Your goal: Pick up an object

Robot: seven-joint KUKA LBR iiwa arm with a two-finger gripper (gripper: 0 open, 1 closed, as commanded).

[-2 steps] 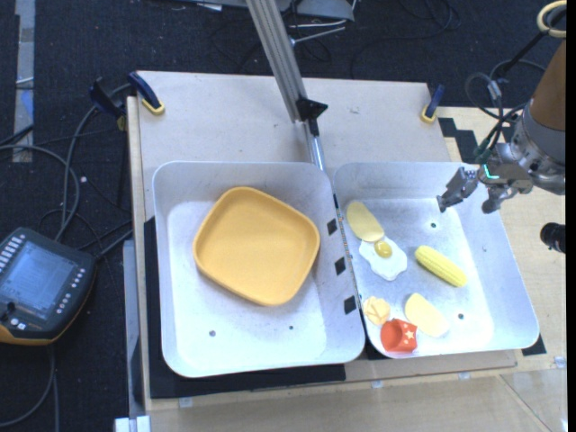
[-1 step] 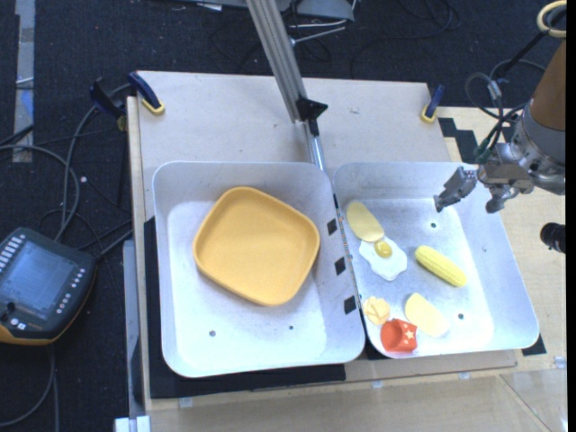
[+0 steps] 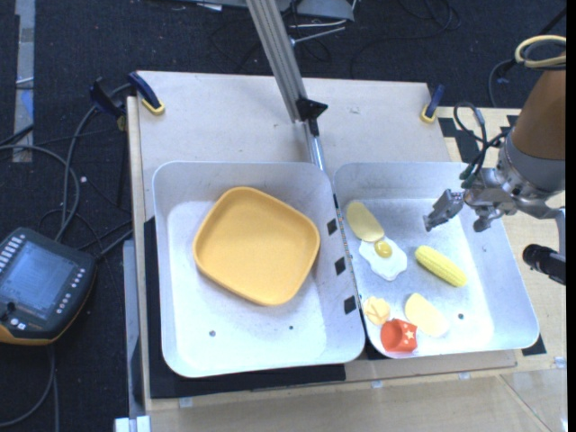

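Now the end effector (image 3: 461, 211) is hovering over the upper right part of the right bin (image 3: 504, 282), its fingers spread apart and gripping nothing. Below and left of it, the corn cob (image 3: 440, 265) is lying on the bin floor beside the fried egg (image 3: 383, 257), while the yellow plate (image 3: 257, 244) is sitting in the left bin (image 3: 184, 331).

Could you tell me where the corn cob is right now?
The corn cob lies in the right bin, just right of the fried egg.
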